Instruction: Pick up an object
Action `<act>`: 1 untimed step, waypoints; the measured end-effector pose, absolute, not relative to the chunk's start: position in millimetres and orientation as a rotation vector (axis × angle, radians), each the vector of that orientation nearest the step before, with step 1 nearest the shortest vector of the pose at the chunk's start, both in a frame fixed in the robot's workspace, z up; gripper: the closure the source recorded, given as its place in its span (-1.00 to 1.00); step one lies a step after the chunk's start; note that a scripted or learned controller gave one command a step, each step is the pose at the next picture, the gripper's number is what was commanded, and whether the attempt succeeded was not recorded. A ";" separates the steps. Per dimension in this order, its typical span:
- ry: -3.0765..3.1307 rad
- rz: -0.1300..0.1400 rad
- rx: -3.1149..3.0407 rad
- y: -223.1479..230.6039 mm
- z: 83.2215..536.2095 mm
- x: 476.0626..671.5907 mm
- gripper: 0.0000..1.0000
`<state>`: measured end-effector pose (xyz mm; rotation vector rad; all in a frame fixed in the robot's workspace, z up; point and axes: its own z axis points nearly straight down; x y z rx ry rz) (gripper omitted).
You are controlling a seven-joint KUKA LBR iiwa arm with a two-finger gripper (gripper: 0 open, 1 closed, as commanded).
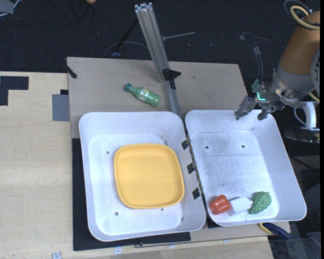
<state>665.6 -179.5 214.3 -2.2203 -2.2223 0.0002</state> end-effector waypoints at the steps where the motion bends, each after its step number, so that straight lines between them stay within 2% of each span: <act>1: -2.222 0.000 -2.220 -179.5 214.3 665.6 -1.00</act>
